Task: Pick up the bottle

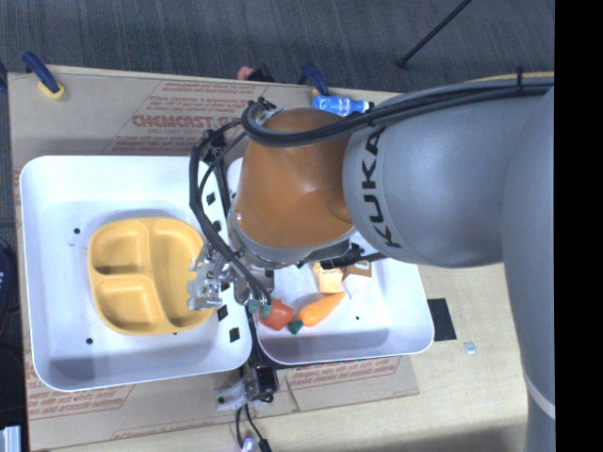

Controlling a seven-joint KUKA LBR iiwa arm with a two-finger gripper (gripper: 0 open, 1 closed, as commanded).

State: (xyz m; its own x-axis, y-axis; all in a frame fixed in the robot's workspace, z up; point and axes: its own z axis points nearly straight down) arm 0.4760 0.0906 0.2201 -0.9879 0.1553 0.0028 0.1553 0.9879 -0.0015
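Grey and orange, the arm (377, 196) hangs over both bins, setting its gripper (209, 288) at the yellow tray's (141, 271) right edge in the left bin (38, 252). Whether the gripper is open or closed I cannot tell. A toy carrot (325, 307) lies in the right bin (405, 328). The bottle's place is unclear; it is perhaps under the arm.

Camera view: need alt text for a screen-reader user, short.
A grey arm with an orange band reaches in from the right, its end effector low at the right edge of a yellow divided tray in the left white bin. The right bin holds toy carrots.
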